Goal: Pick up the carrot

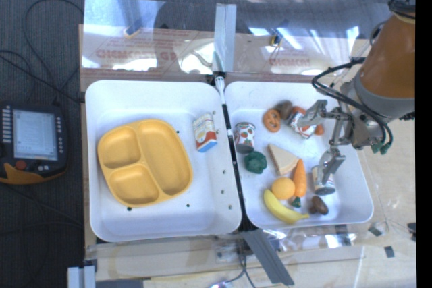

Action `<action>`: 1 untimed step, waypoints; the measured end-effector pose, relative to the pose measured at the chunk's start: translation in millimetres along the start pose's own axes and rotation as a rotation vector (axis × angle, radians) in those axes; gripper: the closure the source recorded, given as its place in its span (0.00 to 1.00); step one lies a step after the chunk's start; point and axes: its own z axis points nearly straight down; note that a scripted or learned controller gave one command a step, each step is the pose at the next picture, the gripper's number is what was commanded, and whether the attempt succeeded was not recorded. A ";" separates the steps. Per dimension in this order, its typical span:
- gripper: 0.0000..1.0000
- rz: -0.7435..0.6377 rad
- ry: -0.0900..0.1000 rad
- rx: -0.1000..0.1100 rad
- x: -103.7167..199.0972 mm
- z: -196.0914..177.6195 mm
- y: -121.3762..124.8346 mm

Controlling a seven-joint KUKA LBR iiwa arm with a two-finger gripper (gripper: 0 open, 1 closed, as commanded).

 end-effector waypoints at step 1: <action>0.00 0.078 0.016 -0.003 0.3 129.0 0.9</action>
